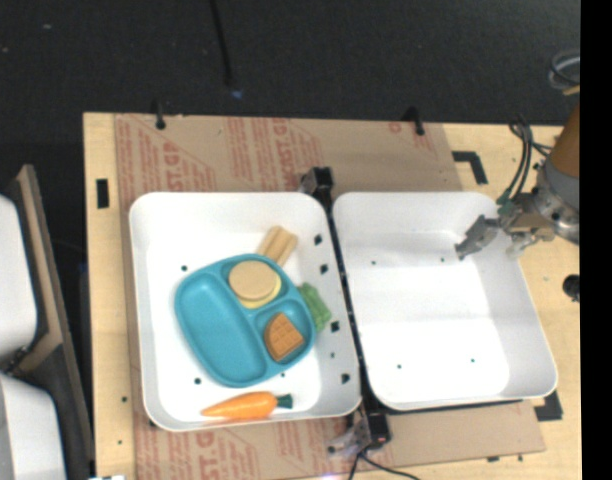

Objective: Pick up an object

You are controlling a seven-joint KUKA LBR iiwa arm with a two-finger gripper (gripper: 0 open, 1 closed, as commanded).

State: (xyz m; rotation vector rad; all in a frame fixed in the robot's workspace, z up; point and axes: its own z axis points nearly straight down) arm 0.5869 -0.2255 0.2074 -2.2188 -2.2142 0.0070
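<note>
Everything worth picking lies in the left bin (151,268): a carrot (248,405) along its near edge, a blue tray (218,333) at its middle carrying a round biscuit (255,281) and a brown cracker (284,336); my gripper (473,240) hangs over the right bin (436,368) near its far right corner, so closing here would likely catch nothing; I cannot tell how wide it stands, and nothing shows in its grasp.
</note>
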